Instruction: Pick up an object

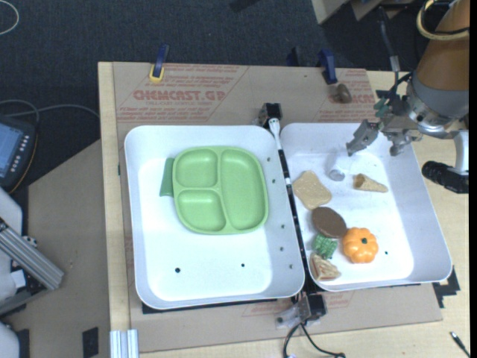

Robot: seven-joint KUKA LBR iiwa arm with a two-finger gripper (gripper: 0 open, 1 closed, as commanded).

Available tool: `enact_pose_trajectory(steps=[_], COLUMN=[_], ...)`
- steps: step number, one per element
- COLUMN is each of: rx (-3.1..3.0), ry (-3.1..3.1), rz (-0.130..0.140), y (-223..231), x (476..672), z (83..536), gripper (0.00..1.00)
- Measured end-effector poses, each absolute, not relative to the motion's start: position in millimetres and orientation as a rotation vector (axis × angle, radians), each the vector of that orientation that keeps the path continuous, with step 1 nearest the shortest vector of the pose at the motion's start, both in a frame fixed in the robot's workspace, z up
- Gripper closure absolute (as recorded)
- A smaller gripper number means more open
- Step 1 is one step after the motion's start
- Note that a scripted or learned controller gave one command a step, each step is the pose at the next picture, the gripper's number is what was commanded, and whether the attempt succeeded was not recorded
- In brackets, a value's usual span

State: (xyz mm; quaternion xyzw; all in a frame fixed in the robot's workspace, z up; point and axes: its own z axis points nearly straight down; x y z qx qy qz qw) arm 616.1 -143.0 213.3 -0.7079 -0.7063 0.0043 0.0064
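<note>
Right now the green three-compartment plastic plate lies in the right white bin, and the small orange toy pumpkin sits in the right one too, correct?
Not quite. The camera view shows the green three-compartment plate lying in the left white bin; the small orange toy pumpkin does sit in the right white bin.

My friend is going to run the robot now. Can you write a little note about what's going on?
Gripper: open, nothing between its fingers, above the far part of the right bin.
Right bin holds a bread slice, a small wedge, a brown oval piece, an orange pumpkin, a green piece and a tan piece.
Left bin holds a green divided plate.
Done: nothing picked up.
Left: lower, close on one object, lift. The wedge looks nearest.
</note>
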Motion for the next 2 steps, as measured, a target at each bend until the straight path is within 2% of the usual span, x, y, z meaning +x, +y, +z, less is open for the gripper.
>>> enact_pose_trajectory(steps=[1, 2], rx=[-2.22, -2.218], ry=[-2.221, -2.218], rz=[0.0, 0.005], y=[-142.8, -134.6], x=[619.0, 614.1], z=[221.4, 173.6], gripper=[0.0, 0.0])
